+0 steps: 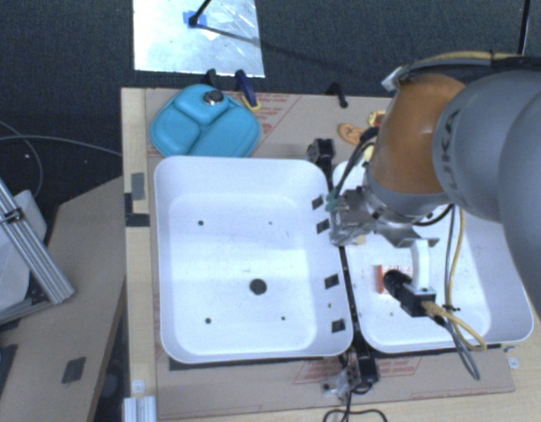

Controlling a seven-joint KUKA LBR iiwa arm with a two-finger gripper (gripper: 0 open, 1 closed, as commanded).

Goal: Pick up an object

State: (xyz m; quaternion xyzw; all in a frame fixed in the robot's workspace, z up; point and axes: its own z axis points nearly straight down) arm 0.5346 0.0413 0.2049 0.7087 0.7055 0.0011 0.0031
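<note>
My gripper [351,229] hangs low over the left edge of the right bin [499,319], close to the wall shared with the left bin [235,183]. The wrist and arm cover it from above. A small red object [378,277] lies on the right bin's floor, just below and right of the gripper. A small dark round thing [258,287] sits on the left bin's floor, well to the gripper's left.
A blue lidded container [204,123] rests on the bench behind the left bin. A small orange item [349,133] lies behind the right bin. A shiny sheet [198,23] lies on the floor beyond. An aluminium frame [28,253] stands at far left.
</note>
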